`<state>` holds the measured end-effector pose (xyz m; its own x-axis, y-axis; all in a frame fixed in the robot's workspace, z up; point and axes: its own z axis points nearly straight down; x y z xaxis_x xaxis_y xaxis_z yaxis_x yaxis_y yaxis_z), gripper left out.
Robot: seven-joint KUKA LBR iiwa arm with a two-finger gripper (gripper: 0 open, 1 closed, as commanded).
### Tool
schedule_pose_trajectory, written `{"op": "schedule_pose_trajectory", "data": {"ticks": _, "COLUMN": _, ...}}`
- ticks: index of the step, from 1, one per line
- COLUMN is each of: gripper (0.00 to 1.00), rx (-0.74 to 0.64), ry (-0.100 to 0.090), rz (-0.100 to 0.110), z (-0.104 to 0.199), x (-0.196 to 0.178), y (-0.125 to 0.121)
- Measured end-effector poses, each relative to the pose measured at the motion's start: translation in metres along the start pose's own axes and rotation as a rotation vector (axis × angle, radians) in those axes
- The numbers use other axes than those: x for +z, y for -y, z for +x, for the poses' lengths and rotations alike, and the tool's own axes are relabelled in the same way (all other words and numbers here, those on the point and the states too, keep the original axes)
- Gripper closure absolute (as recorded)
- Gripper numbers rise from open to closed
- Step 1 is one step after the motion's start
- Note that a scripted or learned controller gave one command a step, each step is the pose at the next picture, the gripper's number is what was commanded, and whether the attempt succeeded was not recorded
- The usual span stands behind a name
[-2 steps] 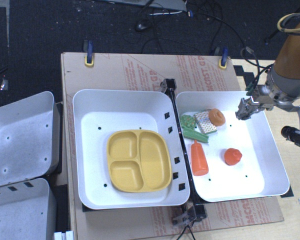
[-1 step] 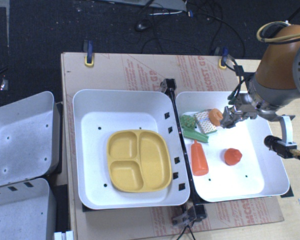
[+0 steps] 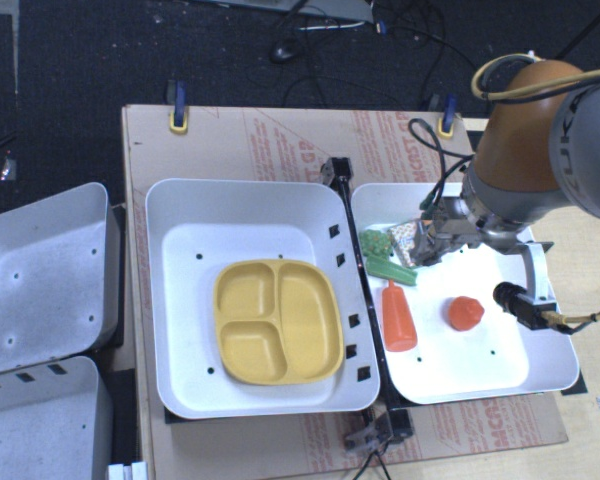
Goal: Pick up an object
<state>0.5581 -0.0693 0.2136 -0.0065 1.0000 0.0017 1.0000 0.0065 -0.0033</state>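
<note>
The right white bin (image 3: 500, 380) holds an orange carrot-shaped piece (image 3: 397, 316) lying lengthwise near its left wall. A small red round piece (image 3: 465, 313) sits in the bin's middle. A green leafy piece (image 3: 384, 259) lies at the upper left, and a speckled grey-white item (image 3: 406, 235) is beside it. My gripper (image 3: 426, 245) points down into the bin's upper left part, right at the speckled item and the green piece's right end. The gripper body hides what lies beneath it.
The left white bin (image 3: 180, 268) carries a yellow divided plate (image 3: 278, 320). A black divider bar (image 3: 355, 258) runs between the bins. A black cable and fitting (image 3: 520, 305) hang over the right bin's right side. Blue clamps (image 3: 179, 108) hold the board's far edge.
</note>
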Motion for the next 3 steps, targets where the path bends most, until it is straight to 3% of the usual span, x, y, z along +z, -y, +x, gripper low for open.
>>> {"op": "schedule_pose_trajectory", "data": {"ticks": 1, "gripper": 1.0, "rx": -0.002, "ry": 0.0, "rz": -0.002, "z": 0.057, "x": -0.013, "y": 0.013}}
{"op": "schedule_pose_trajectory", "data": {"ticks": 3, "gripper": 1.0, "rx": -0.001, "ry": 0.0, "rz": -0.001, "z": 0.162, "x": 0.001, "y": 0.038}}
